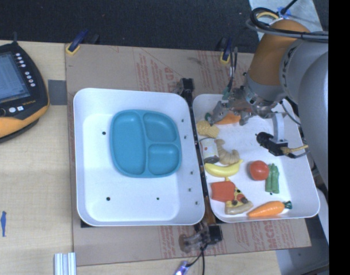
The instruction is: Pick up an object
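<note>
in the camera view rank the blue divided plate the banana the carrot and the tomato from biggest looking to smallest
1. Blue divided plate, by far the largest.
2. Banana and carrot: they look about the same length, so I would not rank one above the other.
3. Tomato, the smallest.

My gripper [235, 109] sits over the right bin's [303, 171] far corner; my fingers' state unreadable. An orange piece [228, 119] beneath it is half covered, kind unclear. Teach pendant [11, 93] is cut by the left edge. Small item [209, 149] by the banana [222, 169]: too blurred to name
</note>
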### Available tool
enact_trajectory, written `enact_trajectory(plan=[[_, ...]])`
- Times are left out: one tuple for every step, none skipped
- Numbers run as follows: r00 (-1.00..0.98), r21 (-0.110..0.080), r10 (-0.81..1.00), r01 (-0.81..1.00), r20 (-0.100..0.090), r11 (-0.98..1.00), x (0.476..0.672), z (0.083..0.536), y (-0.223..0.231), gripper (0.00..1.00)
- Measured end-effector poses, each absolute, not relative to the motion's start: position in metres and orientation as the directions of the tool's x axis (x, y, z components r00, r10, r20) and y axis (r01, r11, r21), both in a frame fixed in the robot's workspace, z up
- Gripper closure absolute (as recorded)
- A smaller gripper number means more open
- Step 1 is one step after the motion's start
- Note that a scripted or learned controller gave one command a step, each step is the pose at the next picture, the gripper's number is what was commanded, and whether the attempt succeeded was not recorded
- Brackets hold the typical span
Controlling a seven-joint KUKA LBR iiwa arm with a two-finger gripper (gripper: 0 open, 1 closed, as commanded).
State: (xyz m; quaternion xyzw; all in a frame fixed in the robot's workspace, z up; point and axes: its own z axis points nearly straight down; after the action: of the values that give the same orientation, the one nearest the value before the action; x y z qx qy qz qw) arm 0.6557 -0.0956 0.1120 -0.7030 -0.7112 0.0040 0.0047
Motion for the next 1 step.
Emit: enact_trajectory(plan=[[-0.014,-0.011,1.0,1.0,0.001,0.014,0.6564,0.1227,-0.0959,1.0]])
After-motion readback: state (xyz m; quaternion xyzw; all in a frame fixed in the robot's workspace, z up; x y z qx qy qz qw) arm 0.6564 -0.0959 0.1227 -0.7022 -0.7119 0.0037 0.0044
